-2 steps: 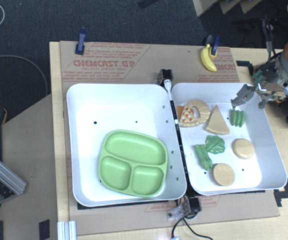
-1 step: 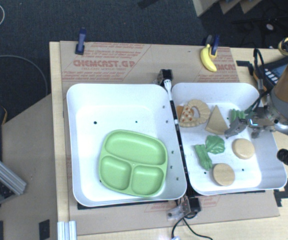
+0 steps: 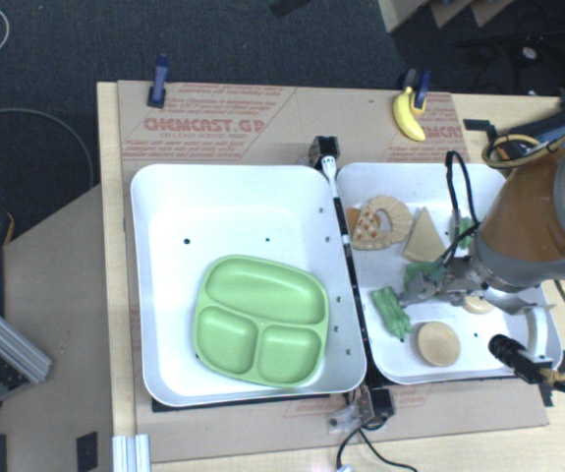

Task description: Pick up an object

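The right bin (image 3: 400, 367) holds several toy foods. A tan wedge (image 3: 423, 235) and a pizza-like piece (image 3: 373, 222) lie at its back. A green pod-like vegetable (image 3: 391, 313) rests near the bin's left wall, with a round tan biscuit (image 3: 438, 343) just in front of it to the right. A small cream piece (image 3: 477, 304) sits by the arm. My gripper (image 3: 429, 285) hangs low over the middle of this bin, between the wedge and the biscuit and just right of the green vegetable. The wrist hides what lies under it.
The left bin (image 3: 164, 224) carries a green divided plate (image 3: 261, 320). A toy banana (image 3: 409, 116) and a blue clamp (image 3: 158, 81) sit on the bench behind the bins. Black cables (image 3: 456, 190) loop over the right bin's back.
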You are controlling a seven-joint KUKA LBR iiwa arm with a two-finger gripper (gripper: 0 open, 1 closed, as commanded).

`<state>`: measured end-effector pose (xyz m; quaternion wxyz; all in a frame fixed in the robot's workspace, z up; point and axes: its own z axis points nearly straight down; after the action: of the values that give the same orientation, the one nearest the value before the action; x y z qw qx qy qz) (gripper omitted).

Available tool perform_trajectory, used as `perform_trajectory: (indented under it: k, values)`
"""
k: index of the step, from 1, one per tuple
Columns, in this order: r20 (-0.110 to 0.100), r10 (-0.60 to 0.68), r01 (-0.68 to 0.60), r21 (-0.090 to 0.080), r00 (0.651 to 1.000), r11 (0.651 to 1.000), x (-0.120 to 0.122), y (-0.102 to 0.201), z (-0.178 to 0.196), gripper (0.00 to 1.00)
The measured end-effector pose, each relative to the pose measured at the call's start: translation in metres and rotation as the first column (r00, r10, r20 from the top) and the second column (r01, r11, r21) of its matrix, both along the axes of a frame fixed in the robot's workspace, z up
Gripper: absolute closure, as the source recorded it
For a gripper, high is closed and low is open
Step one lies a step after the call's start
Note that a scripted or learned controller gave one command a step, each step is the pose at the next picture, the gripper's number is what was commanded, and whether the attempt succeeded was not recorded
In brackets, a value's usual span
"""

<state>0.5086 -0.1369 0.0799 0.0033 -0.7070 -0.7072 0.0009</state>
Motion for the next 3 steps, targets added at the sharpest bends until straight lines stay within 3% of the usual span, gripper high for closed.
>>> perform_trajectory:
  k: [1,2,3]
  values:
    - [0.011,0.005,-0.005,-0.004,1.000,1.000,0.058,0.027,0.005,0.00]
    - [0.000,-0.002,0.002,-0.001,1.000,1.000,0.006,0.027,0.005,0.00]
    - [0.007,-0.002,0.002,-0.003,1.000,1.000,0.009,0.027,0.015,1.00]
